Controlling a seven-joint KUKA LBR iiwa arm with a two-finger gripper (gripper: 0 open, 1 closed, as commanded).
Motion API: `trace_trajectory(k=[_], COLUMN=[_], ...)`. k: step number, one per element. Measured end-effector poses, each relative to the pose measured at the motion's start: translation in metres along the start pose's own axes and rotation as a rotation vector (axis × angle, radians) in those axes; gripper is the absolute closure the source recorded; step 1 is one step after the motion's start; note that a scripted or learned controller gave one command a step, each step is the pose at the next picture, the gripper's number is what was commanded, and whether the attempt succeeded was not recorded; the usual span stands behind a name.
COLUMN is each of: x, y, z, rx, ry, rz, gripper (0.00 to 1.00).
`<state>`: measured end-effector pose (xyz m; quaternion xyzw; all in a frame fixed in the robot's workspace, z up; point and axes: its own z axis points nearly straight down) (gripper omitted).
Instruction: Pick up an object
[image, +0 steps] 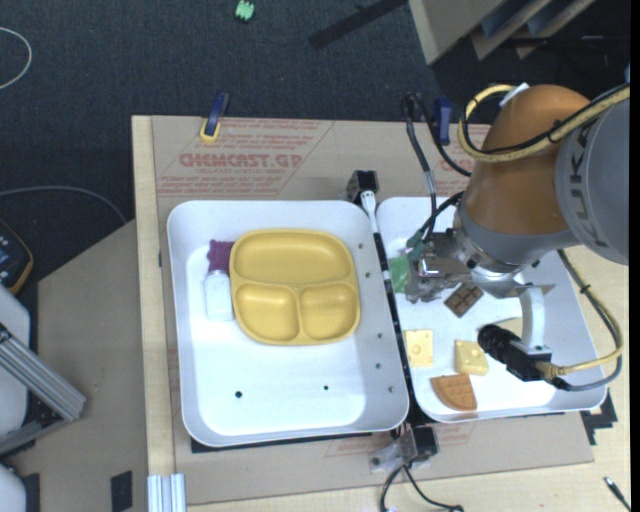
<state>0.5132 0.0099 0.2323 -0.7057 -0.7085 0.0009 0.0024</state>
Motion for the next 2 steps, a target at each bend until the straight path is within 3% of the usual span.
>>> trace_trajectory(k=[1,2], x=[0.022,0.004], y=[-0.024,-0.018], z=[0.012,0.015], rx=[0.001,-0.004], ry=[0.0,-0.002], rz=[0.002,0.006], gripper=[1.0,1.0])
